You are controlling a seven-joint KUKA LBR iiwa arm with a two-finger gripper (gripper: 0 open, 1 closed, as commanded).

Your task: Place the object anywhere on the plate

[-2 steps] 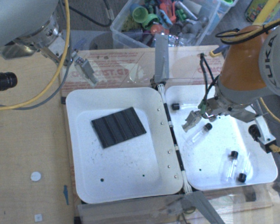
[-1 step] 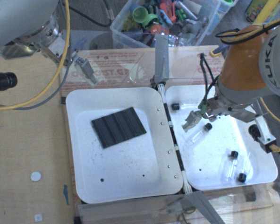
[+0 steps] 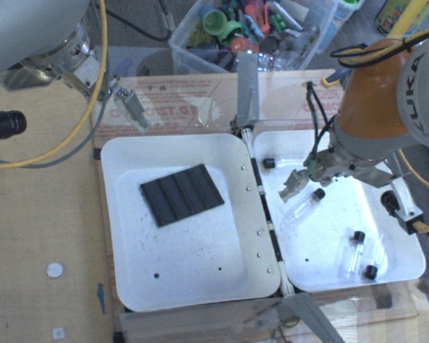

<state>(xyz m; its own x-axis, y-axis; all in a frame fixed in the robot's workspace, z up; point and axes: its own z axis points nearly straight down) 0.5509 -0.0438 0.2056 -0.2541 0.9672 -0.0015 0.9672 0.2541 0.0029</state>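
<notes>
- The task's plate, a dark ribbed plate, lies flat in the left bin, toward its far-left corner and turned slightly askew to the bin's edges
- The objects are clear vials with black caps, all in the right bin: one vial lies near the bin's left edge, just beneath the tool, and two more vials lie side by side near the near-right corner
- A separate small black cap sits by the far-left corner of the right bin
- The gripper hangs over the left part of the right bin, pointing down and left; whether it is parted or closed cannot be told, and nothing can be seen held in it
- Judged from this, the step in hand is the pick: the nearest vial sits just below the tool and looks the likeliest target
- To do it well, come down squarely over the vial's body, across its long axis, since a round glassy tube will likely roll or squirt out of an off-centre pinch
- Lift clear of the ridge between the bins before crossing to the plate, then set down low so the vial does not roll off
- Count: two bins, one plate, three vials, one loose cap, one arm
</notes>
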